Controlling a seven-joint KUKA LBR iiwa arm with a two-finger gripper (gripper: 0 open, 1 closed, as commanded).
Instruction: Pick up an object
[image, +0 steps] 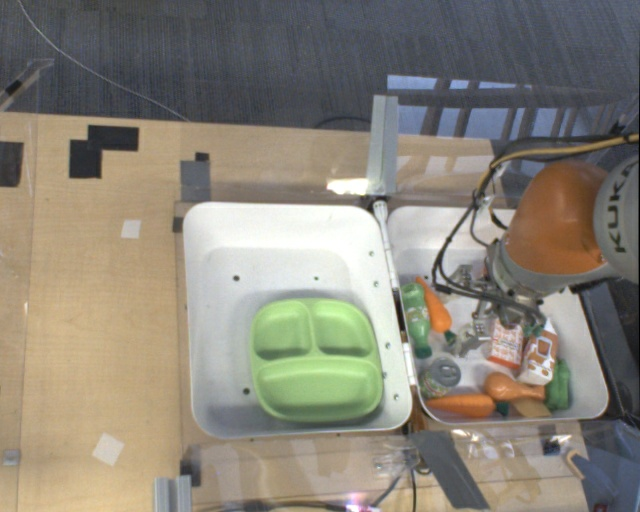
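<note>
Your grey arm with the orange band (560, 220) reaches in from the right and hangs over the right-hand shallow white bin (590, 400). The gripper (490, 325) sits low among the clutter there, just above a small red-and-white carton (506, 347); you cannot tell from this view whether it stands apart or together, and nothing can be made out held in it.

The things you could pick all lie in that right bin. A green bottle-shaped toy (416, 318) lies along the bin's left wall, with an orange carrot-shaped toy (435, 310) touching it on the right. A round grey tin (440, 376) sits just below them. Along the near wall lies a long orange carrot (462, 406), and to its right an orange drumstick-shaped toy (512, 387). A white-and-brown carton (538, 360) leans beside the red-and-white one, and a small green piece (560, 385) rests against the right wall.

In the left white bin (220, 250) you have a light green divided plastic plate (316, 358), lying flat towards the near right corner. Both bins stand side by side on the pale wooden bench (90, 330).
</note>
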